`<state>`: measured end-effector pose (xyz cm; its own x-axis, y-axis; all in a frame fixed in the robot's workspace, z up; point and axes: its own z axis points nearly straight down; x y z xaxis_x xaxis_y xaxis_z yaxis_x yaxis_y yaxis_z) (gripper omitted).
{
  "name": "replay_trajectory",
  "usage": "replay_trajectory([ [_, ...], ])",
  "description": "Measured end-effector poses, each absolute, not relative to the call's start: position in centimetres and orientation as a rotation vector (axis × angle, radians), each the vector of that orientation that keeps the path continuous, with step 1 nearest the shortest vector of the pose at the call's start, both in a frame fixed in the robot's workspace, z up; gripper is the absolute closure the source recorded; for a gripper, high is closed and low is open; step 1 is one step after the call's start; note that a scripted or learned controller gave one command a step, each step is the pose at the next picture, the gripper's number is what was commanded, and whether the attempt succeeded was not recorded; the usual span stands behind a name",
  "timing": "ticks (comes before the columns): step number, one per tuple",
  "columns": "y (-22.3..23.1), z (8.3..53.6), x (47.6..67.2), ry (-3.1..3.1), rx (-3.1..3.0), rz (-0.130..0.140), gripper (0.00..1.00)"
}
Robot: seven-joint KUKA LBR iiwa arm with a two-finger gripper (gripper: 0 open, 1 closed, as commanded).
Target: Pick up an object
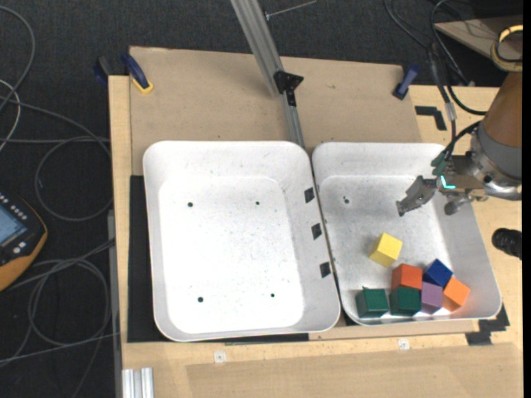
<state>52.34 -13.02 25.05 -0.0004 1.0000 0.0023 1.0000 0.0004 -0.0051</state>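
Right bin [465,222]: yellow cube [387,249] apart, coloured blocks [412,291] clustered near corner. Gripper [431,196] above, seemingly open, holding nothing.

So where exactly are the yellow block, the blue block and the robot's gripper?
yellow block [387,248], camera view, on its top face.
blue block [438,271], camera view, on its upper face.
gripper [429,199], camera view, midway between its two fingertips, above the right bin.

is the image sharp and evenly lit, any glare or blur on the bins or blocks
Camera view: even, soft light; the white bins look bright but not blown out; the yellow block throws a faint shadow; the gripper looks slightly soft, block edges mildly fuzzy.
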Motion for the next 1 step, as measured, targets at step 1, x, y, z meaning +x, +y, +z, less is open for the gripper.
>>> replay_trajectory([
  [1,-13.05,25.19,52.37,-2.220,-2.220,0.000,0.00],
])
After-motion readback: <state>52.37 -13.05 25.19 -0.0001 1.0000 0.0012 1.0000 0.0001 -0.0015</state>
